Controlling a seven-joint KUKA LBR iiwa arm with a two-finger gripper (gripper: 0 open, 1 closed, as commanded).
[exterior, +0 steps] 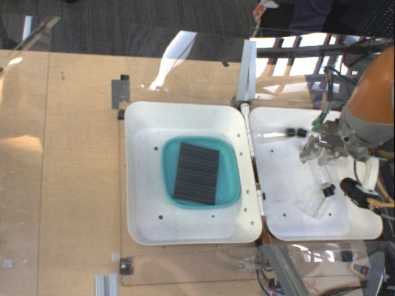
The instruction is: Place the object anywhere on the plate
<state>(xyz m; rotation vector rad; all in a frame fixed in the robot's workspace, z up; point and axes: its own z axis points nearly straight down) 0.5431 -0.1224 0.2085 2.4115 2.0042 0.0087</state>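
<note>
A dark grey ribbed rectangular block [197,173] lies flat on the teal plate [230,187], which sits in the middle of the left white bin [142,214]. The block rests fully inside the plate's rim, slightly tilted. My gripper [322,189] hangs over the right white bin [281,221], well to the right of the plate and apart from the block. Nothing shows between its translucent parts. The orange band of the arm [372,97] rises above it at the right edge.
A raised divider [252,165] separates the two bins. Dark cables [355,191] trail beside the gripper at the right bin's far side. A metal post [248,66] stands behind the bins. Wooden bench surface [62,165] lies open to the left.
</note>
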